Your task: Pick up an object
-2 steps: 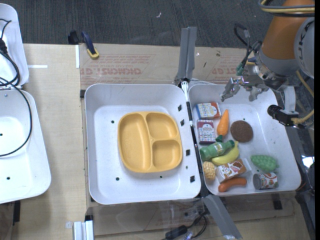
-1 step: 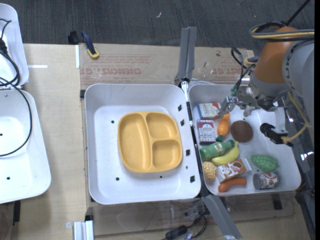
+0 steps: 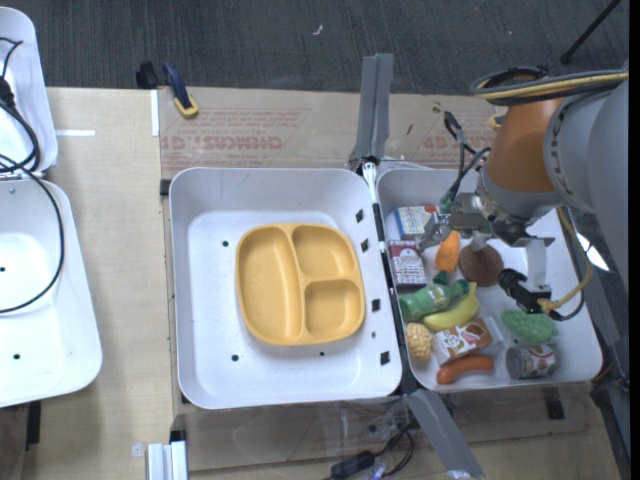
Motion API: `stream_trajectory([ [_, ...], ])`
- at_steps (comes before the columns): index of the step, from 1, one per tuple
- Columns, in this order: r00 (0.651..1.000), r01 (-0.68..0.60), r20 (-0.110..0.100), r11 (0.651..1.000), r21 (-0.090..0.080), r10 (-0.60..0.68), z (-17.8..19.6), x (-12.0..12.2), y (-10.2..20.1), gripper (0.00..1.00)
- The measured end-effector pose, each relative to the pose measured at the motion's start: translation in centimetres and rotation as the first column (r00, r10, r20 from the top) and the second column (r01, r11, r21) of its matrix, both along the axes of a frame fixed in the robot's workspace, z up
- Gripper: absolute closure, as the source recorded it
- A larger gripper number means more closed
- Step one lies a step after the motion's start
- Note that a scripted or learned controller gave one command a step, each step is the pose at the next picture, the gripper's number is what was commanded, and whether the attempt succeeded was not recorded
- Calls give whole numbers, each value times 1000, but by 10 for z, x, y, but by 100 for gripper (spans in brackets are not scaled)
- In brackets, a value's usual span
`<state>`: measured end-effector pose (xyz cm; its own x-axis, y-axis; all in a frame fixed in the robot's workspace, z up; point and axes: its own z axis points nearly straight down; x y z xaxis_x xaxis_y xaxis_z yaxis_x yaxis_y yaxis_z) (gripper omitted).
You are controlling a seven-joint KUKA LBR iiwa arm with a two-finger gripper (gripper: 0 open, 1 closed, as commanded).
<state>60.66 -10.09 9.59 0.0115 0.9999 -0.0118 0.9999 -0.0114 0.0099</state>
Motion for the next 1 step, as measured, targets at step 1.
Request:
stream_trajectory([
  [1, 1000, 1, -1, 1000, 2, -1, 9, 0, 0, 100],
])
